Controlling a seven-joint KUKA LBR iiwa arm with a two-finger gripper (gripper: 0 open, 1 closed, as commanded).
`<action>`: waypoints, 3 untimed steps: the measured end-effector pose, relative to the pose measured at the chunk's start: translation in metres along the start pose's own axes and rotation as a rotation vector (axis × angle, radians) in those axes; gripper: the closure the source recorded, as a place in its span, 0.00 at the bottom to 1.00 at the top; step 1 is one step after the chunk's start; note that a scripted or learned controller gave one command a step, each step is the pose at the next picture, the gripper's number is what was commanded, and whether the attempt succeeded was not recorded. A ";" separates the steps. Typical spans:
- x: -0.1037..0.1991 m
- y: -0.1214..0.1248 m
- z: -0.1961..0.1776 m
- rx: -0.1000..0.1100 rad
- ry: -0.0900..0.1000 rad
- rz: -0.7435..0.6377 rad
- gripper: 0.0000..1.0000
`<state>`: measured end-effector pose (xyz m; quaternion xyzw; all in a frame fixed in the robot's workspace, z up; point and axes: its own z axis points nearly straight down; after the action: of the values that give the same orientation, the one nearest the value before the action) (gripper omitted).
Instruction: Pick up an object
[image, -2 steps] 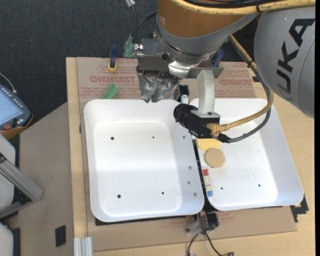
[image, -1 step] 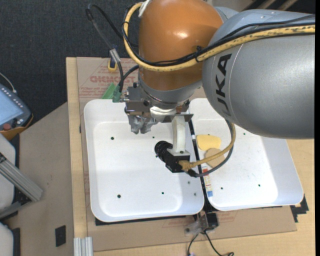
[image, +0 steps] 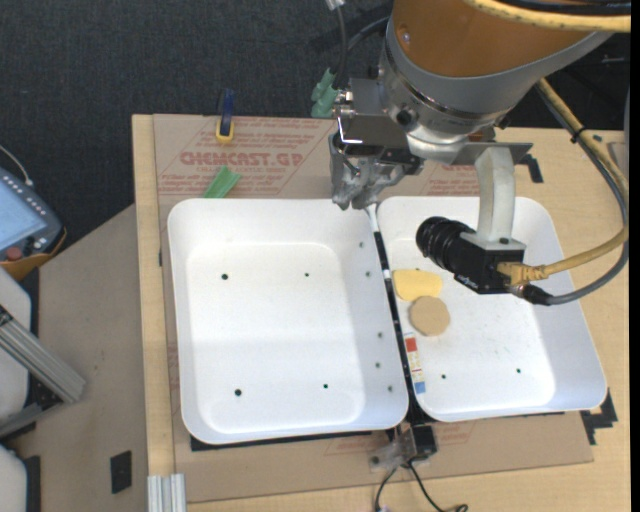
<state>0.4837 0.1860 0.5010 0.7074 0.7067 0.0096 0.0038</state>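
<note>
Camera view has the arm (image: 470, 50) bent down from the top right, its claw (image: 352, 192), grip unreadable, at the bins' far divider, while a tan disc (image: 431, 317) lies in the right bin (image: 545, 380).

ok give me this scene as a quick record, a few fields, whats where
left bin: white, bare floor with small dark dots
right bin: white, holds three small things near its left wall
yellow piece: in right bin, just above the tan disc
tan disc: round, in right bin
striped stick: thin, along right bin's left wall
gripper: above the bins' far edge, near the divide
green clip: on the board behind left bin
</note>
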 end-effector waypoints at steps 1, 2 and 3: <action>0.003 0.000 0.000 0.016 -0.007 -0.004 1.00; 0.041 0.016 -0.035 0.014 -0.005 -0.005 1.00; 0.039 0.014 -0.034 0.019 -0.008 -0.003 1.00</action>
<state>0.4974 0.2247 0.5351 0.7065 0.7077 0.0000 0.0000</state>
